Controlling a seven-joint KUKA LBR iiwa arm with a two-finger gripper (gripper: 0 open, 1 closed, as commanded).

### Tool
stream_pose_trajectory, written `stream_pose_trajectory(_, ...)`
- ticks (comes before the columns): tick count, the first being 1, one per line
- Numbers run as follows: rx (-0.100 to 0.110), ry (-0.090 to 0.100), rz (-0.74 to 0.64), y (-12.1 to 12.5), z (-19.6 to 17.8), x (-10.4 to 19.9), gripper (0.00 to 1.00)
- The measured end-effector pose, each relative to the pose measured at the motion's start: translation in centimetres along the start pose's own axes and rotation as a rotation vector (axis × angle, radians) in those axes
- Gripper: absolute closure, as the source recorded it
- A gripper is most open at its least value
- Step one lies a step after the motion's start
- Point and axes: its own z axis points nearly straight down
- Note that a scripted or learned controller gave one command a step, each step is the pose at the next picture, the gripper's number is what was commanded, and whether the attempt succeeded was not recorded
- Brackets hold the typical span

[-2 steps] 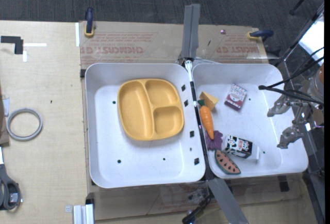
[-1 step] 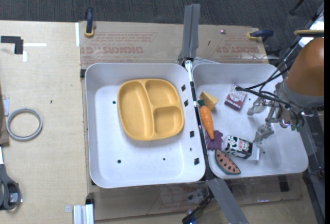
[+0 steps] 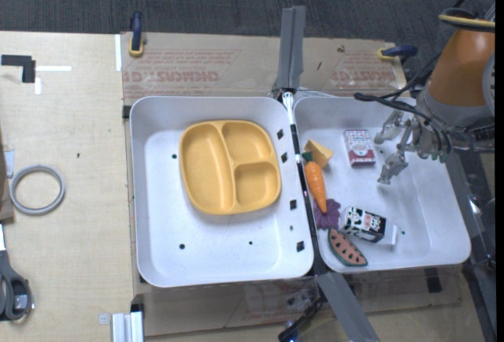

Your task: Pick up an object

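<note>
My gripper (image 3: 394,153) hangs over the right bin (image 3: 429,210), its two fingers apart and nothing between them. A small red and white carton (image 3: 360,148) lies just to its left. Along the bin's left wall sit a yellow cheese wedge (image 3: 319,151), an orange carrot (image 3: 316,184) and a purple toy (image 3: 327,213). A black and white milk carton (image 3: 364,223) lies near the front, with a watermelon slice (image 3: 346,247) at the front left corner.
The left bin (image 3: 157,246) holds a yellow divided plate (image 3: 230,166). A grey divider post (image 3: 291,49) stands between the bins at the back. A roll of tape (image 3: 35,189) and scissors (image 3: 14,293) lie on the bench at the left.
</note>
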Motion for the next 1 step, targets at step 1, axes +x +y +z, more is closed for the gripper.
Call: stream_pose_trajectory(1,0.0,-0.001,0.018,-0.53,-0.06,-0.59,0.0)
